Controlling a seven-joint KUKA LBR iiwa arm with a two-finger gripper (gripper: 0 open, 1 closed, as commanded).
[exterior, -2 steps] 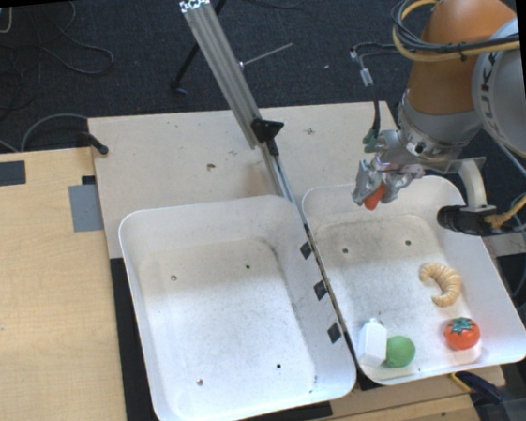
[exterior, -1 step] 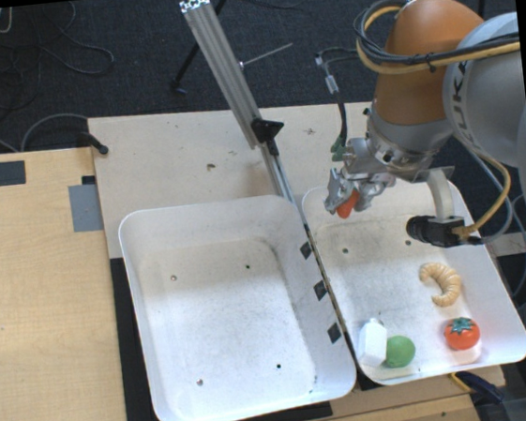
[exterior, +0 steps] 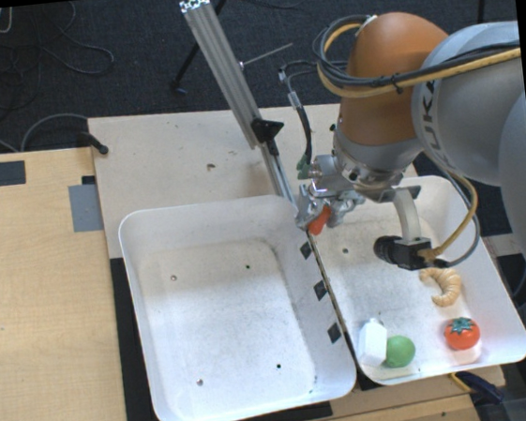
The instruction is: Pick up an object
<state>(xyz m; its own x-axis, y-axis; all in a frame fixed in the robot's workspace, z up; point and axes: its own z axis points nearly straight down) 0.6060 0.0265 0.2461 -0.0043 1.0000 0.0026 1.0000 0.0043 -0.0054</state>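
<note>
Two shallow white bins sit side by side on the bench: the left bin (exterior: 156, 264) and the right bin (exterior: 502, 319). In the right bin lie four loose things, all near its front edge — one white block (exterior: 372, 340) touching one green ball (exterior: 400, 351), one red tomato-like toy (exterior: 462, 333) to their right, and one tan croissant-shaped piece (exterior: 444, 285) just above it.

The grey arm (exterior: 477, 105) with its orange band covers the right bin's far corner and part of its right side. The gripper (exterior: 318, 215) hangs over the divide between the bins, near their back; something small and orange-red shows at its tip, too small to identify, and whether the jaws are apart or closed I cannot tell.

A black dark piece (exterior: 402, 252) on a cable hangs over the right bin, and a slanted aluminium bar (exterior: 230, 86) crosses behind the gripper
</note>
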